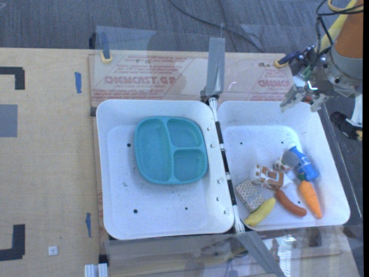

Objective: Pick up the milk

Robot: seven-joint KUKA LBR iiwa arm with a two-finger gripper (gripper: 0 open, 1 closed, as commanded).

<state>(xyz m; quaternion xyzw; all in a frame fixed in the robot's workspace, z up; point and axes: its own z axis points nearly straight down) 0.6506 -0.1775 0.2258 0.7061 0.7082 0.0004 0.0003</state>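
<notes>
Grey carpet with a dark cable running across it borders a pale wooden bench (46, 172), on which two shallow white plastic bins sit side by side, meeting along a central seam. Taking the right-hand white bin (253, 123) as the landmark, the left-hand white bin (115, 212) touches its left wall and bears a teal plastic plate with three compartments (171, 149), lying flat near that bin's middle. Inside the landmark bin, all the small items cluster in its near right part. The milk, a small white carton with a blue top (298, 160), lies on its side toward the bin's right wall, farthest back of the cluster. Just left of it lies a brown-and-white patterned box (268, 177), and nearer the seam a speckled grey cube (249, 194). An orange toy carrot (311, 198) lies just in front of the milk, a reddish-brown toy sausage (290, 203) beside the carrot on its left, and a yellow toy banana (260, 212) at the near edge close to the seam. The two-finger gripper (304, 99) hangs over the far right corner of the landmark bin, well apart from the milk, its fingers spread with nothing between them. Behind it rises the grey arm with its orange band (349, 36).
</notes>
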